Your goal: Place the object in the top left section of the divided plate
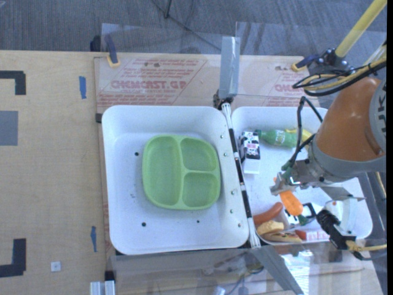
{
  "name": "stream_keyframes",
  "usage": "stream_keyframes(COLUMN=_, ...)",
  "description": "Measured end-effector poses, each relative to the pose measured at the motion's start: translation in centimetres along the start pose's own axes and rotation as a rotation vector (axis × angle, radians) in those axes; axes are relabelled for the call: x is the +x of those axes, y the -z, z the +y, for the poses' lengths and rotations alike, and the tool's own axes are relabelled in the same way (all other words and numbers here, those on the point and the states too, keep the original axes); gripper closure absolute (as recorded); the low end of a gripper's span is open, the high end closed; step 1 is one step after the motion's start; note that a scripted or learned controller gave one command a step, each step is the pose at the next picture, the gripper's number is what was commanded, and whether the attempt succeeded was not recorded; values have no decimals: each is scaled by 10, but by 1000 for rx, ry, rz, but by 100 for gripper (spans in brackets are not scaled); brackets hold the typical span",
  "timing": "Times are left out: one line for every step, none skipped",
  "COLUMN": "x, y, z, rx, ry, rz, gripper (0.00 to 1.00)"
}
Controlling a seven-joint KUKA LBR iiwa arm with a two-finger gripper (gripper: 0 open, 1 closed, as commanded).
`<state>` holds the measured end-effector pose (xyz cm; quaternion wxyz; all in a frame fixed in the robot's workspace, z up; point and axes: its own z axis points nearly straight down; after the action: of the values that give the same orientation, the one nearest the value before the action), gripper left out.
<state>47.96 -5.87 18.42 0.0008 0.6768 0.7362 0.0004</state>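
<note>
- Green divided plate (182, 172) sits in the left bin (116, 183), all three sections bare; the top left section is not yet filled.
- Right bin (362, 226) holds the clutter: a green bottle (277, 137) at the far side, a small black-and-white packet (250, 145) by the divider, a red sausage-like piece (268, 214) and a yellowish food item (274, 228) at the near edge.
- Orange carrot-like object (291, 202) lies just below the gripper (287, 183), probably the task's thing; touching or apart is unclear.
- Gripper hangs low over the right bin, arm reaching in from the right; finger state cannot be told, too blurred and partly hidden by the wrist.
- Handling guess: toy food, light, stiff plastic, smooth and a bit slippery, tapered so it may squirt out of a pinch.
- Best hold looks like across the thick middle, jaws square to its long axis, not at the narrow tip.
- Neighbouring items sit near, so a sloppy descent could nudge them.
</note>
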Motion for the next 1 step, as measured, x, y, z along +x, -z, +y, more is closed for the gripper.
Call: stream_keyframes(x=56, y=0, z=86, rx=2, ry=35, rz=0, gripper=100)
